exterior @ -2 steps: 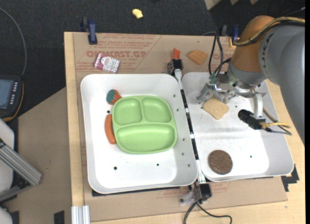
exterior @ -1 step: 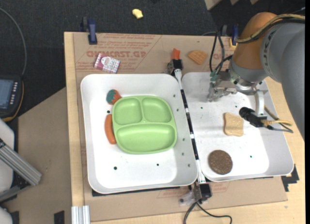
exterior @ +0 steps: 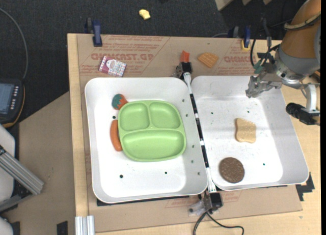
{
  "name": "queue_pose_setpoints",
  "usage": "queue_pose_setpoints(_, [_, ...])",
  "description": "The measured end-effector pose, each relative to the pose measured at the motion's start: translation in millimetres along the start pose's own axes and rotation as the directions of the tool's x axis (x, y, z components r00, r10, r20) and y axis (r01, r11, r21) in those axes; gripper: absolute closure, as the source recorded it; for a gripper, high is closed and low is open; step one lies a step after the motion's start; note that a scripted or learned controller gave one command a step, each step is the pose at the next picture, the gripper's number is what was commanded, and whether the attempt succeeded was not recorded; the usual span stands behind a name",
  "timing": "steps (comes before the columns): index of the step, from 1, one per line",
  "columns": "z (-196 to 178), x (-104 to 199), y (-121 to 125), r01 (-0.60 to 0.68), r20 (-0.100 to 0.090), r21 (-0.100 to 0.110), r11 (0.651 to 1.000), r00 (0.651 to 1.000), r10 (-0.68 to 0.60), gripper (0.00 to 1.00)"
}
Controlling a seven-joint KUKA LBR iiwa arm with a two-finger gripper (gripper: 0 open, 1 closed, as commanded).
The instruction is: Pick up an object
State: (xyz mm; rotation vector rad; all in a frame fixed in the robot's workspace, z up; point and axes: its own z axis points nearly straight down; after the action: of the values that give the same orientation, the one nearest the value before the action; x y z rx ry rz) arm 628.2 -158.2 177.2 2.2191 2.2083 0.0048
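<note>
Over the white right bin (exterior: 285,142), I am seeing my gripper (exterior: 253,90) hovering upper right, its grasp state unclear, toast slice (exterior: 246,130) lying below.

Loose items in the two white bins

Right bin (exterior: 285,142): a tan bread slice (exterior: 246,130) lies flat near the middle; a round brown cookie (exterior: 232,170) lies flat near the front edge, well apart from it. Left bin (exterior: 102,142): a green divided plate (exterior: 151,130), with an orange carrot (exterior: 115,135) and a small teal-and-red piece (exterior: 119,100) touching its left side.
</note>
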Motion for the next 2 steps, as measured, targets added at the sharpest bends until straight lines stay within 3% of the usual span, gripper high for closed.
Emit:
queue_pose_setpoints(1, [6,4,-1,0.004,-0.004,0.008,1.0,1.0,-0.004,0.0])
queue_pose_setpoints(2, [97,-7,-41,0.003,-0.008,0.018,1.0,1.0,-0.003,0.0])
